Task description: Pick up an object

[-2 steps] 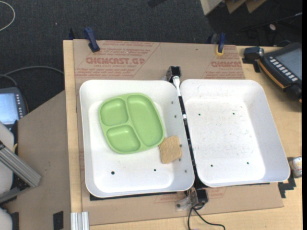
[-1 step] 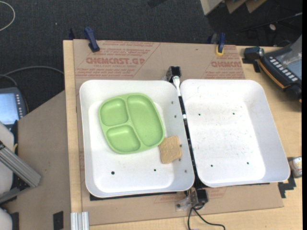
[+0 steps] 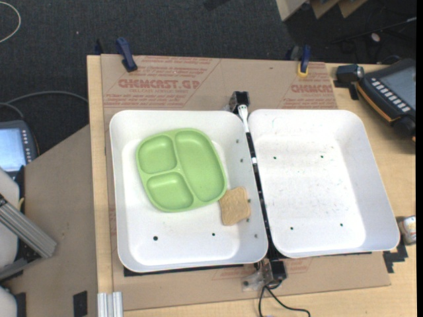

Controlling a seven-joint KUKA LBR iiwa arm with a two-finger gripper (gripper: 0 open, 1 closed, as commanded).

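A green plate with three compartments [image 3: 180, 170] lies in the left white bin [image 3: 132, 243], toward its upper middle. A small tan block that looks like a sponge or a piece of bread [image 3: 234, 206] lies just off the plate's lower right corner, close to the bin's right wall. The right white bin [image 3: 317, 177] stands beside it.
Both bins rest on a brown cardboard sheet [image 3: 165, 78] held by clamps [image 3: 125, 53] at the back edge. A black handheld controller [image 3: 390, 94] lies at the far right. Cables [image 3: 277, 289] run out below the bins' front.
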